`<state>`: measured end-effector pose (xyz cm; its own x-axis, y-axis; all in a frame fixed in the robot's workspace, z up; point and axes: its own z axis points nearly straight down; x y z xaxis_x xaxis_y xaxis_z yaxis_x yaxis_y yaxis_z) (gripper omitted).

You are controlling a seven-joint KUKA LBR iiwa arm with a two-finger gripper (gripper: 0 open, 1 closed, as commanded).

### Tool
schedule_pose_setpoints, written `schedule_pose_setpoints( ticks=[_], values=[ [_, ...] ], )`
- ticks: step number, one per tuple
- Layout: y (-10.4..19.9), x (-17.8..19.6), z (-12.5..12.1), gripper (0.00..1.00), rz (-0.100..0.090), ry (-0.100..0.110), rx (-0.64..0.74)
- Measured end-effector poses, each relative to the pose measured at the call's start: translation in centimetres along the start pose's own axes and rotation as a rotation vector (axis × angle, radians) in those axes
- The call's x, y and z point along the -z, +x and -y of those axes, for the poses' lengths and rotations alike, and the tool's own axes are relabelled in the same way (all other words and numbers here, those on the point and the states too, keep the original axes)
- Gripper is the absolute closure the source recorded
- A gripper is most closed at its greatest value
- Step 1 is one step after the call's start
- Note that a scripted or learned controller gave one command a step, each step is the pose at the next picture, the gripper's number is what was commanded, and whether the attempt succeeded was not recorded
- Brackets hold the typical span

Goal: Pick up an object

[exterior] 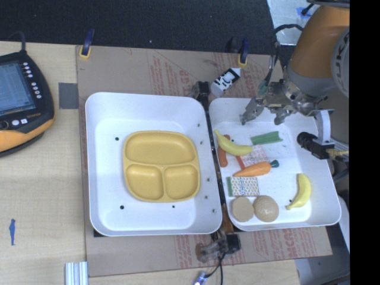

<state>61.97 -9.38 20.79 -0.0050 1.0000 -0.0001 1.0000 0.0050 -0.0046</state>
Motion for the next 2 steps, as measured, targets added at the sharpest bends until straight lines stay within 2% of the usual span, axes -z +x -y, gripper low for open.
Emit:
schedule_pose_setpoints(
  ticks=[1,2],
  values=[
    [-1.0,-11.8,1.4,0.0,0.001,0.003,0.0],
    [-5.2,-11.7,6.4,0.0,0.002,0.001,-0.001]
  ],
)
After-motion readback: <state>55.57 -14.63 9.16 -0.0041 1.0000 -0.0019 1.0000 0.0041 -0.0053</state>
